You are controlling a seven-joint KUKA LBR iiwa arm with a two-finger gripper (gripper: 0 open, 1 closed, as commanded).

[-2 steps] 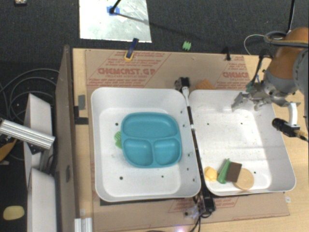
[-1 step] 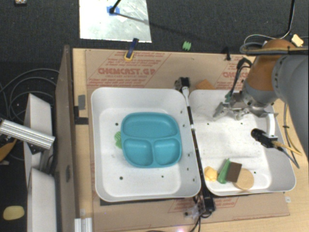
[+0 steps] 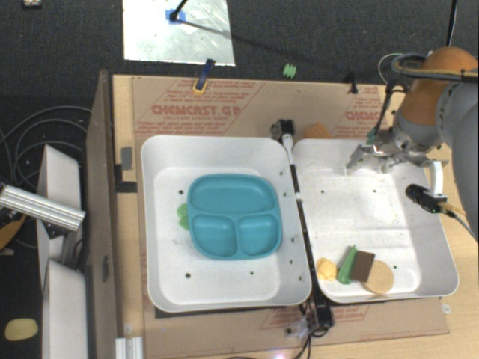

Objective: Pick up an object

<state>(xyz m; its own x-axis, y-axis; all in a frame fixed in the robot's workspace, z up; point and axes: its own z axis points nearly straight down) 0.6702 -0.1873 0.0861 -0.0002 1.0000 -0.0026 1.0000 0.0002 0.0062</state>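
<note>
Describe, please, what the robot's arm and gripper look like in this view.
The arm is grey and rounded, with an orange band above the wrist. Thin dark cables loop beside it. The gripper is a small pale metallic unit, and a white piece with a black tip sits just below the wrist.

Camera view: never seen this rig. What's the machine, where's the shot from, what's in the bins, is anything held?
One fixed camera looks down at a slant on a bench with two white bins. The grey arm with an orange band reaches in from the right; its gripper hangs over the right bin, with nothing visible between its fingers. The left bin holds a blue divided tray with something green peeking out beside it. Near the right bin's front edge lie a yellow piece, a green stick, a brown block and a tan disc.
</note>
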